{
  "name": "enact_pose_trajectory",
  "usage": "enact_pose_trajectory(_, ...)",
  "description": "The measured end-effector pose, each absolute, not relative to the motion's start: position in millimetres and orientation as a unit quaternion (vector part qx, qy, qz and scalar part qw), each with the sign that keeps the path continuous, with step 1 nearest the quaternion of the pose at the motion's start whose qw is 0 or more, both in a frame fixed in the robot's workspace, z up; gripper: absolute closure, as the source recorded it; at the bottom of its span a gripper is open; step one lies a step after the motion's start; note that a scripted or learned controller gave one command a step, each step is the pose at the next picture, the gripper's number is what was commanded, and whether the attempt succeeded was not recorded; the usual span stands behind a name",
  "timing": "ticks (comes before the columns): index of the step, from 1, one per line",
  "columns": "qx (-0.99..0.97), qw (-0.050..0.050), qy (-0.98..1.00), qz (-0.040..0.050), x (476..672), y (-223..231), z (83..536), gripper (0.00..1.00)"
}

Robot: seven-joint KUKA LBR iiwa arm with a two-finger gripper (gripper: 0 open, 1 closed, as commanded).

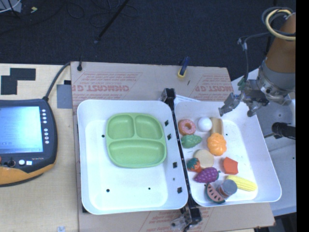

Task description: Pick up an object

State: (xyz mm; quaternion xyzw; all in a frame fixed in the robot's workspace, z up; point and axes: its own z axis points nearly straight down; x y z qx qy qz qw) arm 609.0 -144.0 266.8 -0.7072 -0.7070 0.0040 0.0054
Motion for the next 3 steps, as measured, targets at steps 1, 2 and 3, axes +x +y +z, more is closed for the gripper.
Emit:
enact_pose_trajectory(1,-0.707,0.0,-0.708,0.0004,611.0,-144,274,0.0)
enact_pose_trajectory(2,-0.707,0.004,-0.707,0.0026,604.5,-143,210,0.0)
enact_pose_trajectory(3,-0.707,0.003,-0.707,0.0021,607.9,-141,166,0.0)
